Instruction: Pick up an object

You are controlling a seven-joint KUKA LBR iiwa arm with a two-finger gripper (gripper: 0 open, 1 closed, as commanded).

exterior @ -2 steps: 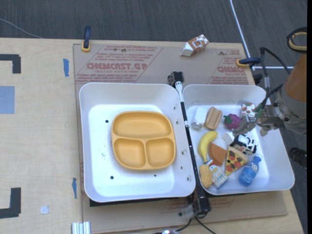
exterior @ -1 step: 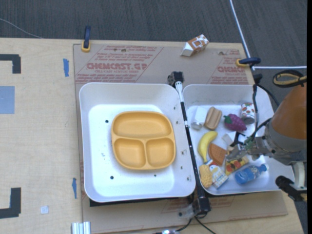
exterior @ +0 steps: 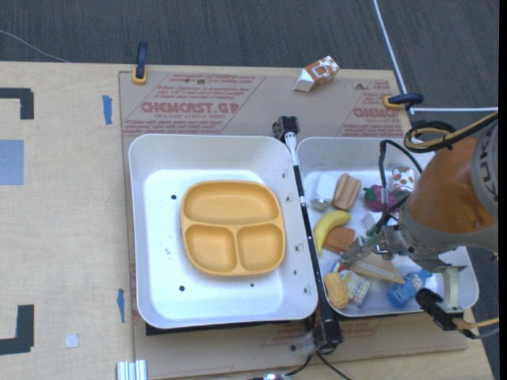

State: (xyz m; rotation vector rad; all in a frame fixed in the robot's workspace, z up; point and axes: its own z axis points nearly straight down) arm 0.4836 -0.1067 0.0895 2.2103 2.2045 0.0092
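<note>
One banana (exterior: 329, 226) lies just beside claw (exterior: 358, 252).

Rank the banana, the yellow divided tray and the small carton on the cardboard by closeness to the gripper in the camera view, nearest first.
Measured from the gripper, low in the right bin:
1. Banana, same bin, just to its left.
2. Yellow divided tray, in the left bin.
3. Small carton, outside the bins, at the top on the cardboard.

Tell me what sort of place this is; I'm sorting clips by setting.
Probably a robotics lab bench: two white bins on a clamped board, a yellow divided tray, and toy food like a banana under the arm.
</note>
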